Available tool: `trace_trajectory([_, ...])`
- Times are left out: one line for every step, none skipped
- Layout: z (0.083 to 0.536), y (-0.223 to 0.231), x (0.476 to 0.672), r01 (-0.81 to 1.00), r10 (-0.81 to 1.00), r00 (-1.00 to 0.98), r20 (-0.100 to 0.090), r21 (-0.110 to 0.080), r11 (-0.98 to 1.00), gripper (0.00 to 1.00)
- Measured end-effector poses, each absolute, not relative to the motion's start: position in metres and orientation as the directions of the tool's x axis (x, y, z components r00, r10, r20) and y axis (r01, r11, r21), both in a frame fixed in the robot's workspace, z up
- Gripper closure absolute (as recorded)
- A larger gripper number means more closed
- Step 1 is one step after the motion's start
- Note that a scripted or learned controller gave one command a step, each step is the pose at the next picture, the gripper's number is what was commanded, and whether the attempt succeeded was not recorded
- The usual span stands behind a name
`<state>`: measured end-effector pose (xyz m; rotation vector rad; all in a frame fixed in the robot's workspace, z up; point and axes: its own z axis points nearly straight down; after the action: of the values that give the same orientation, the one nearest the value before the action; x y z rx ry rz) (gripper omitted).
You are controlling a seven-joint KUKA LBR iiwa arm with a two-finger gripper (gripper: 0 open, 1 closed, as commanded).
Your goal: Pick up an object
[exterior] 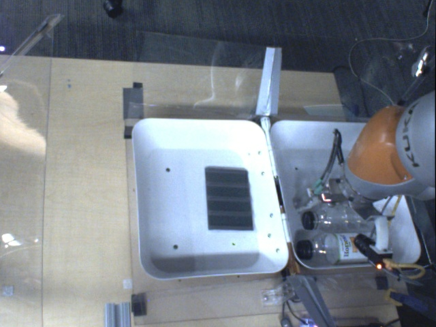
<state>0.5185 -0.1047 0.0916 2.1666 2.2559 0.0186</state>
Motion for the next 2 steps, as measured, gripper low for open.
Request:
trace_trajectory([0.1036, -0.1043, 0.5216, 0.999, 0.999, -0.04, -0.002, 0.027, 0.04, 1.0])
trace_trajectory([0.1037, -0.1043, 0.5216, 0.999, 0.999, -0.04, -0.002, 0.027, 0.04, 0.0])
